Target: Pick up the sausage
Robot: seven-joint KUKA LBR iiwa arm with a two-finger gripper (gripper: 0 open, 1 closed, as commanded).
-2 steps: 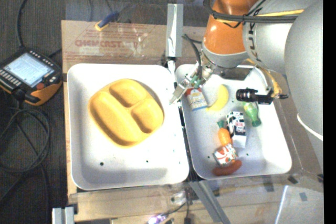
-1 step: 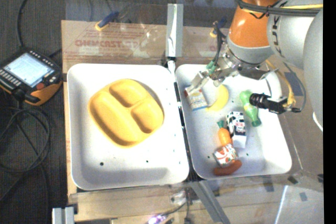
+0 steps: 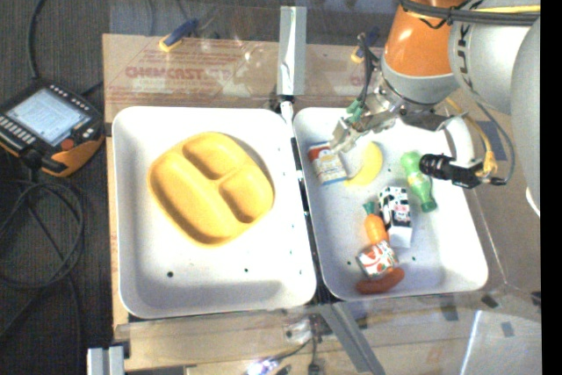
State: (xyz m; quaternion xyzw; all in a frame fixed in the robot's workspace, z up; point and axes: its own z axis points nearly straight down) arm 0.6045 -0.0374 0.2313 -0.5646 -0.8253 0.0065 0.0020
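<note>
Sausage (image 3: 381, 280) in right bin (image 3: 465, 272)

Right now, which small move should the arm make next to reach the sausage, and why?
Probably travel toward the near edge of the right bin. The gripper hovers at the far left, beside the small carton, while the sausage lies near the front wall.

Two shallow white bins sit side by side on a desk (image 3: 132, 83); the left bin (image 3: 132, 277) holds a yellow divided plate (image 3: 211, 186) lying face down near its middle. The right bin (image 3: 457, 263) holds a small carton (image 3: 328, 164) touching a yellow banana (image 3: 372, 164), a green bottle (image 3: 418, 183), a black-and-white carton (image 3: 397, 208), an orange carrot (image 3: 375, 228) and a red-and-white can (image 3: 378, 258). Off the desk's left edge, a handheld control pendant (image 3: 48, 126) with a lit screen lies on dark carpet among black cables (image 3: 39, 215).
</note>
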